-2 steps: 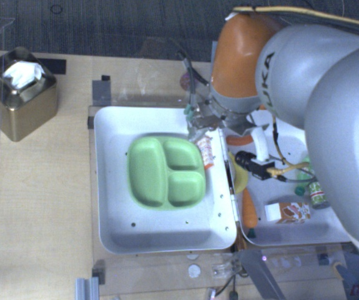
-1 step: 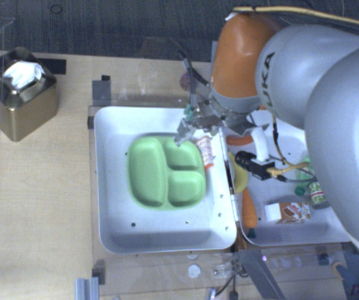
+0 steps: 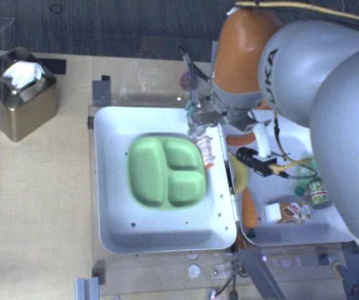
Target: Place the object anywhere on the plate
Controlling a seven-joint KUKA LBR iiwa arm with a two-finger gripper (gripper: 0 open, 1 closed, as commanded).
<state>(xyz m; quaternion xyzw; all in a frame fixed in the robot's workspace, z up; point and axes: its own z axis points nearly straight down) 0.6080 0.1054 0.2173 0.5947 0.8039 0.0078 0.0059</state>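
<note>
From above, the green plate [image 3: 167,170] sits in the middle of the left bin [image 3: 113,230], three compartments, all bare. The gripper [image 3: 199,125] hangs just past the plate's far right corner, over the bin's right side. Right under it, at the plate's right rim, is a small packet [image 3: 205,150], white with red print, standing on end and slightly tilted. Its top looks pinched between the fingers, so the gripper appears closed on the packet, though the fingertips are small and dark here. The packet's lower end reaches the plate's rim or just beside it; which one is hard to tell. Right of the plate, across the divider, the other bin [image 3: 291,233] holds a banana [image 3: 241,175], a carrot [image 3: 249,210], a carton [image 3: 287,212] and a bottle [image 3: 316,192]. To do this step well, I'd carry the packet left until it is clearly over a compartment, not the rim, lower it close, then release so it falls flat inside rather than tipping off the edge.
</note>
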